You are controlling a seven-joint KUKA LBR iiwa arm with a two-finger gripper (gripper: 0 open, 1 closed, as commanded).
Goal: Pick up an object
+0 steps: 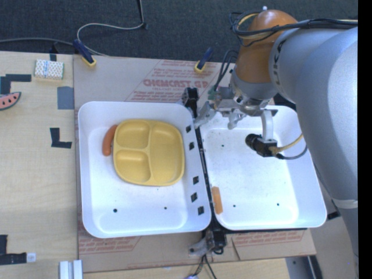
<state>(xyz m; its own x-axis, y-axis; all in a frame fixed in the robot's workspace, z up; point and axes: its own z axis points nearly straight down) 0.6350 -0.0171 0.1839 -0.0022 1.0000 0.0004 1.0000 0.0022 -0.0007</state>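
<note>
- The arm (314,68) reaches in from the right and hangs over the upper left corner of the right bin (302,214), with the tool (232,116) near the wall the two bins share.
- I cannot tell how the tool is set; its metal parts blur together under the wrist, and nothing can be seen held in it.
- The candidates for picking sit low and flat: a small orange piece (217,200) lies in the right bin against its left wall, near the front corner, well apart from the tool.
- In the left bin (93,214), a yellow divided plate (149,151) rests in the upper half, and an orange sausage-like piece (107,140) is tucked against the plate's left rim, probably touching it.
- Judging by position, the tool is placed over bare bin floor, so no grasp looks begun yet.
- The small orange piece hugs the wall (little room on that side for a finger), while the rest of the right bin's floor gives free approach from the right.
- The plate's wide, shallow shape leaves only its rim to grip; open floor lies in front of it.
</note>
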